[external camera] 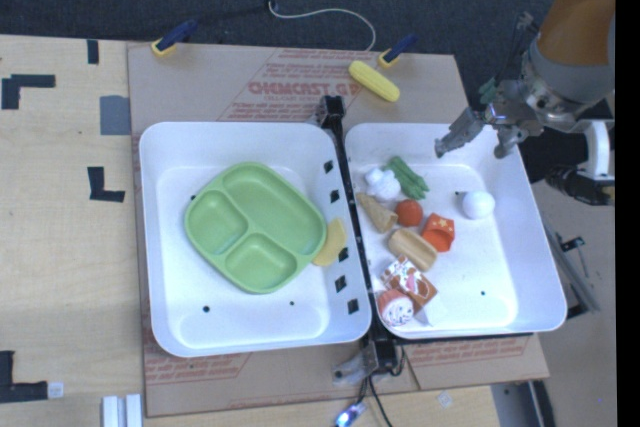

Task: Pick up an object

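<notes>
Gripper [478, 135] over far right corner of right bin [520, 215], fingers spread wide, nothing btwn them. Objs clustered left half of that bin; white ball [477, 204] apart, nearest gripper.

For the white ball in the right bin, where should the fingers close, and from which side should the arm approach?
Probably straight down on the white ball, closing the gripper across its widest middle. It is round and sits apart from the other toys, with bare bin floor around it, so any finger orientation should fit.

You have two white bins [165, 215], one green tray [255, 227], one corn cob [374, 81], and about nine small toys [410, 245].
</notes>
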`<state>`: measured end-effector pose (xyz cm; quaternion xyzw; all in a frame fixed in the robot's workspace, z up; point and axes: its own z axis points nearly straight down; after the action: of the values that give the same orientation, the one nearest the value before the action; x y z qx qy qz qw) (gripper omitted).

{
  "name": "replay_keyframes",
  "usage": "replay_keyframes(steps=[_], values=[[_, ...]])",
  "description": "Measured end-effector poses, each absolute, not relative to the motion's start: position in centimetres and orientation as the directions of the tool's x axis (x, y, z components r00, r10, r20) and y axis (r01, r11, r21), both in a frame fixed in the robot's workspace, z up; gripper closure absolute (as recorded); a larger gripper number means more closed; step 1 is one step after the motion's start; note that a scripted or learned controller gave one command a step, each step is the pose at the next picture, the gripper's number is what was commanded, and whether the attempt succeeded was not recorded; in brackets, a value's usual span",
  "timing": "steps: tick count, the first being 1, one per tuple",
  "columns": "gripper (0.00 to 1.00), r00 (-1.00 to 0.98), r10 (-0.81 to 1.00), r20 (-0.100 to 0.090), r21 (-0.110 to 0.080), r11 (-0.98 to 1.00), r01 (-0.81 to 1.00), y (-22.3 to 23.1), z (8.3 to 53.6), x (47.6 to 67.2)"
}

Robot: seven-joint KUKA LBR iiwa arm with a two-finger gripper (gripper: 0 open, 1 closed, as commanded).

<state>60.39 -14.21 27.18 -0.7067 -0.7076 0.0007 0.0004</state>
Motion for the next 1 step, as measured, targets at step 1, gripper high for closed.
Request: replay_keyframes(steps=[1], values=[[0.00,0.001,1.000,0.005,-0.020,0.000,1.000,-13.08,13.91,53.29]])
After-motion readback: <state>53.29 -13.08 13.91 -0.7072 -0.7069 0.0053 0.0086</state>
